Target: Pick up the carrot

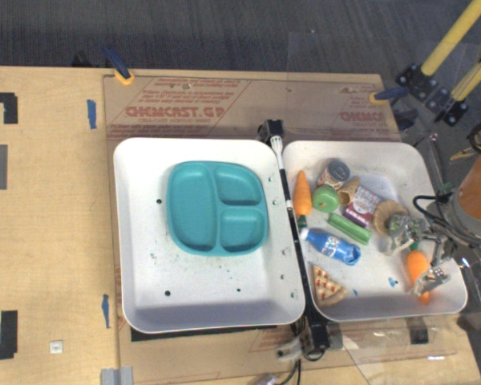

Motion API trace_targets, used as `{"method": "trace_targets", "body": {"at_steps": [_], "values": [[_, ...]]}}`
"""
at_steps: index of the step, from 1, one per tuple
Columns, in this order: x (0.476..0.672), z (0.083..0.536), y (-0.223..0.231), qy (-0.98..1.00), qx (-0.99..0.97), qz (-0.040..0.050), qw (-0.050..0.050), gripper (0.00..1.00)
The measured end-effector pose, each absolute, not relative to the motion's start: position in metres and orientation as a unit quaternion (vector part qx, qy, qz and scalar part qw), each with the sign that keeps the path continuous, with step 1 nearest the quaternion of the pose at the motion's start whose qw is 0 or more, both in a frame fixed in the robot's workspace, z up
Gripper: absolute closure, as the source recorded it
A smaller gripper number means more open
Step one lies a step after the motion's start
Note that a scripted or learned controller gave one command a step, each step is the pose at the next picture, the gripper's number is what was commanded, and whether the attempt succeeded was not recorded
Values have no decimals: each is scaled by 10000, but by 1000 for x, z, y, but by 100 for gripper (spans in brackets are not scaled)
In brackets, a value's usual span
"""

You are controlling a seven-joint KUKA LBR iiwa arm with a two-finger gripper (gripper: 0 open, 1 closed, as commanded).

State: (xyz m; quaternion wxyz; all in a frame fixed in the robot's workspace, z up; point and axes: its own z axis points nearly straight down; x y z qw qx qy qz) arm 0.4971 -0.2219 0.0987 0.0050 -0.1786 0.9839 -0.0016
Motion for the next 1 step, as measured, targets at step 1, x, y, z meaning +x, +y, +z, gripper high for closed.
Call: {"method": "trace_targets", "body": {"at_steps": [1], "values": [[498, 90, -217, 9216, -3881, 12, 72, 0]]}}
